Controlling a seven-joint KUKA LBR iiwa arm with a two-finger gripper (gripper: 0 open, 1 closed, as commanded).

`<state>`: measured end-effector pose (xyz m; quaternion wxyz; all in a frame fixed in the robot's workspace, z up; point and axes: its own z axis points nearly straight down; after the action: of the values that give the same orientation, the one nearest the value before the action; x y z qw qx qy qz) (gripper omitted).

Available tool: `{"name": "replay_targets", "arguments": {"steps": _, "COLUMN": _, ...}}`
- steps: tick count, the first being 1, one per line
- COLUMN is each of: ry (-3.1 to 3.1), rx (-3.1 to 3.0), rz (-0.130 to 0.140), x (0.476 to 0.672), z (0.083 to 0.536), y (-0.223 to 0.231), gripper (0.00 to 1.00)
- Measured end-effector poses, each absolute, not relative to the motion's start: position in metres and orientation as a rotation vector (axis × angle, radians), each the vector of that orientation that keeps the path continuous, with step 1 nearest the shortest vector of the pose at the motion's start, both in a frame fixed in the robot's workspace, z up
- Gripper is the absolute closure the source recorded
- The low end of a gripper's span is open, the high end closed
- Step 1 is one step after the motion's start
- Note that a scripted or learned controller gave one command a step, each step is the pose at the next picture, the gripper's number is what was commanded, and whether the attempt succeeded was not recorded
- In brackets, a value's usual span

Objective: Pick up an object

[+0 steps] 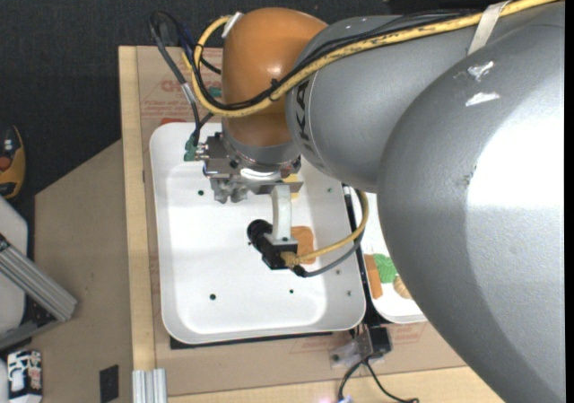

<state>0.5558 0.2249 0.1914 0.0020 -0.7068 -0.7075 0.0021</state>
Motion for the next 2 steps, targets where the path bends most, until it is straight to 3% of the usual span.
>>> {"name": "replay_targets", "arguments": {"steps": 1, "ry": -2.224, "rx": -2.224, "rz": -0.009, "x": 0.629, "z": 0.197, "y": 0.224, "gripper": 1.00}}
{"name": "replay_targets", "arguments": {"steps": 2, "ry": -2.225, "rx": -2.222, "rz": -0.007, "x": 0.666, "z": 0.195, "y": 0.225, "gripper": 1.00}}
